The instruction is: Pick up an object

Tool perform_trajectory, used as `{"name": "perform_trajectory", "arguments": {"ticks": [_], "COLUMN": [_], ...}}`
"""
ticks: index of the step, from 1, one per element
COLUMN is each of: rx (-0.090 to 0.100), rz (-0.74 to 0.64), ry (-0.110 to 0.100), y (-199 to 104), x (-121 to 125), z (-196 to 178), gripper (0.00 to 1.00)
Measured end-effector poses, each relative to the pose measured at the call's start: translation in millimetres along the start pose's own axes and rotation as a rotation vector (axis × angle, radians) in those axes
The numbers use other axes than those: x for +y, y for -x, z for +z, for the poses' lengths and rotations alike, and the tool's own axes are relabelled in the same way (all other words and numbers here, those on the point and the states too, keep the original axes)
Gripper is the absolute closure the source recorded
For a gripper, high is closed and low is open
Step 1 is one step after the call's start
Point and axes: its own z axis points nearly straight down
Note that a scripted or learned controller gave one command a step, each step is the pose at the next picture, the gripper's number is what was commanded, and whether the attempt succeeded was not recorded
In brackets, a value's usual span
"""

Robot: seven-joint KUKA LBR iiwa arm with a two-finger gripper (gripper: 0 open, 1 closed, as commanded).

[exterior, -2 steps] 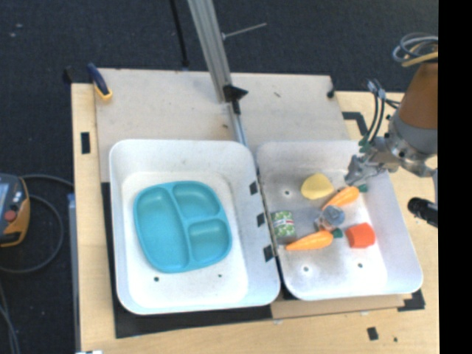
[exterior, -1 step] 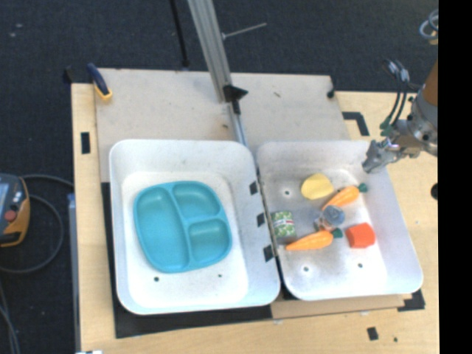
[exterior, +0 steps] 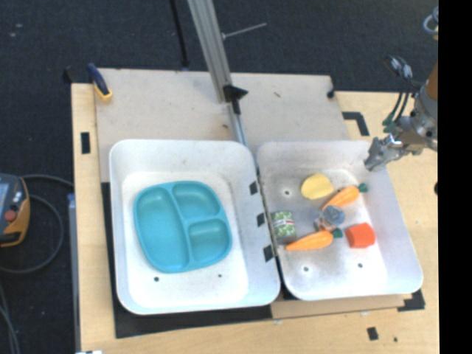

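Observation:
The right white bin (exterior: 398, 271) holds several small items. A yellow rounded piece (exterior: 317, 186) lies near its middle, with an orange carrot (exterior: 341, 197) just right of it. A second carrot (exterior: 311, 240) lies lower down, beside a red-orange block (exterior: 361, 235). A small grey-blue object (exterior: 332, 215) sits between the carrots, and a green-and-white item (exterior: 282, 223) rests near the bin's left wall. My gripper (exterior: 380, 155) hangs over the bin's upper right corner, above and to the right of the first carrot, with nothing seen in it.
The left white bin (exterior: 125, 286) carries a blue divided plate (exterior: 183, 226). A slanted metal post (exterior: 214, 50) rises from behind the bins. A blue-and-yellow clamp (exterior: 99, 83) sits at the bench's far left corner.

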Motion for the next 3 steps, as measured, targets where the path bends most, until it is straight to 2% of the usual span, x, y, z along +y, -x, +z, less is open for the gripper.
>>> {"name": "perform_trajectory", "arguments": {"ticks": [3], "rx": [0.0], "rz": [-0.002], "ry": [-0.002], "y": [-140], "x": [3], "z": [-4], "gripper": [1.0]}}
